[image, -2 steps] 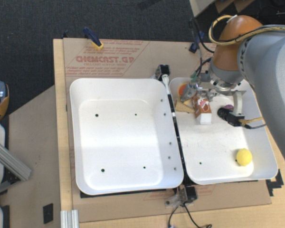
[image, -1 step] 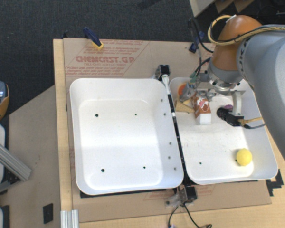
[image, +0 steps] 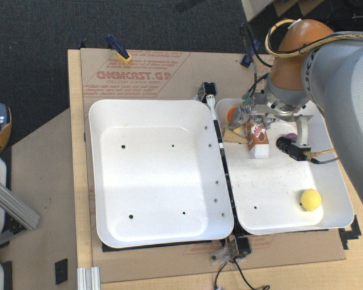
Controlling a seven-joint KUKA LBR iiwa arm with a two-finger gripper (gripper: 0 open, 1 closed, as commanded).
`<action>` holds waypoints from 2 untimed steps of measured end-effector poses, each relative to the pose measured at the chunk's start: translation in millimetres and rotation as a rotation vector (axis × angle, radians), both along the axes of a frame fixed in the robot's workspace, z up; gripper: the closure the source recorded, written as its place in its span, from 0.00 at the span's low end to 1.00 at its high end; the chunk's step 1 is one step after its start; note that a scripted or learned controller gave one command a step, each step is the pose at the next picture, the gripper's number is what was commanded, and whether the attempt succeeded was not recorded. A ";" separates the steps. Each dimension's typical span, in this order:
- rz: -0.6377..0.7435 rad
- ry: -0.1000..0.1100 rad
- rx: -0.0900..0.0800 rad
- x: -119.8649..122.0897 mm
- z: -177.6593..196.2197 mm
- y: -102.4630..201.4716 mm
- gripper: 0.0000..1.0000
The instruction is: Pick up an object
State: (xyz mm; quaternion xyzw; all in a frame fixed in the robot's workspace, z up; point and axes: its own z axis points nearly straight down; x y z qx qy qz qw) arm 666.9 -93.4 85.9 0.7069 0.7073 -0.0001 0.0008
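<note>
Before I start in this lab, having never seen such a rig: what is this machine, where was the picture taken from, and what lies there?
The grey machine with the orange band is a robot arm, reaching in from the right. A single camera above looks down at a slant. The arm's gripper is over the far end of the right bin. In that bin lie a yellow ball, a red and white block, an orange piece and a tan piece. The left bin sits beside it. Whether anything is held, I cannot tell.
</note>
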 end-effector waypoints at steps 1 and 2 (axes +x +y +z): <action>0.000 0.000 0.000 0.0 0.0 0.6 0.00; 0.000 -0.005 -0.002 1.1 12.0 0.2 1.00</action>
